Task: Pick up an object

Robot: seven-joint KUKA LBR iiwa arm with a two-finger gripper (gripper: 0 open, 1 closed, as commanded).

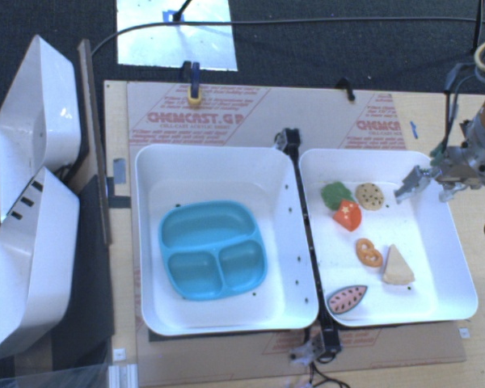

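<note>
Reaching in from the right edge of the camera view, the arm [483, 148] held its pincer [410, 184] low over the upper right part of the right bin [444, 241]. Whether the pincer was open or closed could not be told, since its tip showed only as a grey blur, and nothing could be seen between its parts.

Just to the left of the pincer lay a round cookie [370, 196] with dark chips, near but apart from it. Further left sat a green leafy piece [335, 193], and touching that, slightly lower, a red pepper-like piece [347, 215]. Below and to the left of the pincer lay an orange pretzel [369, 253], and just beside the pretzel, almost straight below the pincer, a pale wedge of cheese [398, 267]. Lowest of all, down and left of the pincer near the bin's front wall, lay a watermelon slice [347, 299]. All of these rested on the bin floor.

Well to the left of the pincer, across the dark divider where the two bins met, the left bin [218, 164] held a blue plate [213, 248] with three compartments, lying flat.

Both bins stood on a tabletop [250, 111] covered by a brown sheet with red printing. Far left of the pincer, off the tabletop, two more white bins [32, 208] leaned on edge.
</note>
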